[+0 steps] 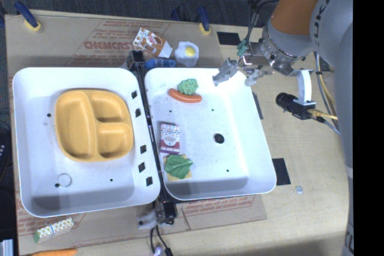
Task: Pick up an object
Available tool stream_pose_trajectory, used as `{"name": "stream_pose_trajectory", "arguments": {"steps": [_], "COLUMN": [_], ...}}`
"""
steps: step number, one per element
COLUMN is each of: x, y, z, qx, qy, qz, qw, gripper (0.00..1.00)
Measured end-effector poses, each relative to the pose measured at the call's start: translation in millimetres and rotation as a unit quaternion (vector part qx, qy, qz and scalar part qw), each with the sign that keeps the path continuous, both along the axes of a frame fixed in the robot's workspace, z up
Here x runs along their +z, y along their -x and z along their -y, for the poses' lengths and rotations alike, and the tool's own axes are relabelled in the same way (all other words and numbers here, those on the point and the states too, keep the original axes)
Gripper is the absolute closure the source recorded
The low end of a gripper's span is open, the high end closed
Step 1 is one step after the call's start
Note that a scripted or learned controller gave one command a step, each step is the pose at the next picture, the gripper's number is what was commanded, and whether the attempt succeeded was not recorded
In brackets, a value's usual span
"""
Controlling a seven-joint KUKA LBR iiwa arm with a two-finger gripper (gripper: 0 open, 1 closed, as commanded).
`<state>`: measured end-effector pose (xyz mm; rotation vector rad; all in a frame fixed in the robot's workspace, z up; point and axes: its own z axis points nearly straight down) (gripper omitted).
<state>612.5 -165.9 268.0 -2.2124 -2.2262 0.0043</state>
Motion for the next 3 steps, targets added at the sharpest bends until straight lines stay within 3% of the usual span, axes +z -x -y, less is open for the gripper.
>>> {"name": "stream_pose_trajectory", "arguments": {"steps": [1,2,3], "x": [-174.2,-161.8,-70.9], "y": [-42.4,-44.0,-44.5], "z": [-23.6,-23.7,-62.4], "qx": [-0.001,0.001,0.069], "qy": [-0.0005,-0.0004,0.0001], "qz": [-0.002,-0.001,0.001], "qw": [1.0000,1.0000,0.9976], "gripper": [0.00,1.00,1.00]}}
